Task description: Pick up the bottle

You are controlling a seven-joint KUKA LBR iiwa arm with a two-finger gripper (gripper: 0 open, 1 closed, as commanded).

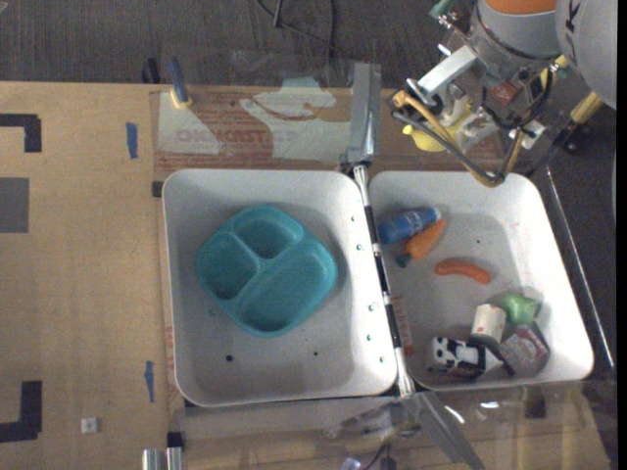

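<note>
The gripper (443, 116) hangs above the far edge of the right bin (549, 225), at the end of the grey arm (524, 13) with its orange band, which comes in from the upper right. Whether it is open or closed cannot be told, because brackets, cables and a yellow part crowd the tool from this angle; nothing can be seen held in it. The bottle (407, 224), blue with a white cap end, lies on its side in the right bin, near that bin's far left corner and well below the gripper. A carrot (425, 242) lies just beside the bottle on its near side, seemingly touching it. Further toward the middle of the same bin lies a small orange sausage-shaped piece (462, 270), apart from both. In the near right corner sit a green object (521, 307), a small white carton (488, 322), a dark packet (527, 350) and a black-and-white toy (457, 354), clustered close together. The left bin (191, 360) holds a teal divided plate (266, 269), lying flat near its middle. Both bins rest side by side on a wooden bench (78, 262) marked with blue tape and black patches.
</note>
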